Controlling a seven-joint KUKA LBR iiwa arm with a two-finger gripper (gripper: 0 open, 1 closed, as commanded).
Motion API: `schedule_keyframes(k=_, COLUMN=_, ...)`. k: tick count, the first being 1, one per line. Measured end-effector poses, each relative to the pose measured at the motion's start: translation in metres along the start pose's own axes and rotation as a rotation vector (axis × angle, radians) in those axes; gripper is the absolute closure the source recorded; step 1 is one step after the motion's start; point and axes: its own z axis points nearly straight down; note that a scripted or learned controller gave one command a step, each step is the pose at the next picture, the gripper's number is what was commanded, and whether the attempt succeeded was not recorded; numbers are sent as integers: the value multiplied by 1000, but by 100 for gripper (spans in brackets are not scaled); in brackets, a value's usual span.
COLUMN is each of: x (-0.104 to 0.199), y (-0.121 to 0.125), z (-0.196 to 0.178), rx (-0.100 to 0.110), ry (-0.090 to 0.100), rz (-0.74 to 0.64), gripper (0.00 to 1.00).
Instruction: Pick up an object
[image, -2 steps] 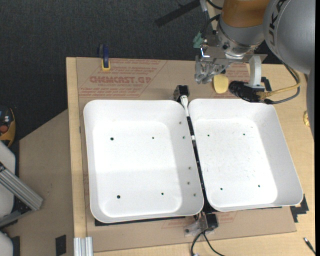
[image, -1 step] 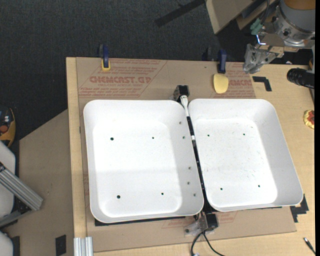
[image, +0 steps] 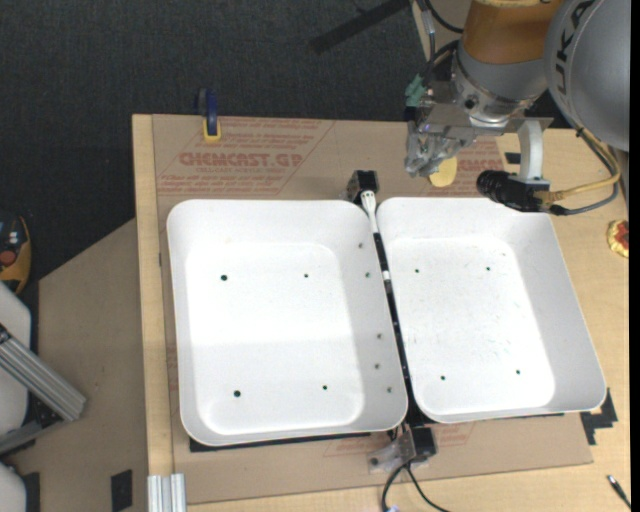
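Your pincer (image: 432, 160) hangs beyond the right bin's (image: 560, 300) far rim, a yellowish object (image: 443, 171) just beside its tips; whether it grips, you cannot tell.

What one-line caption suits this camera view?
Gripper raised beyond the right bin's far rim, a small yellowish object beside its fingertips.

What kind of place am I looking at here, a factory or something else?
Most likely a robotics lab test bench, not a factory. A grey and orange robot arm hangs over two plain white bins set on brown board, with loose cables and clamps around them.
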Motion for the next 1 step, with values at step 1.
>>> schedule_keyframes(k=1, x=97, y=0, z=54, rx=1, ry=0, rz=-2, gripper=100)
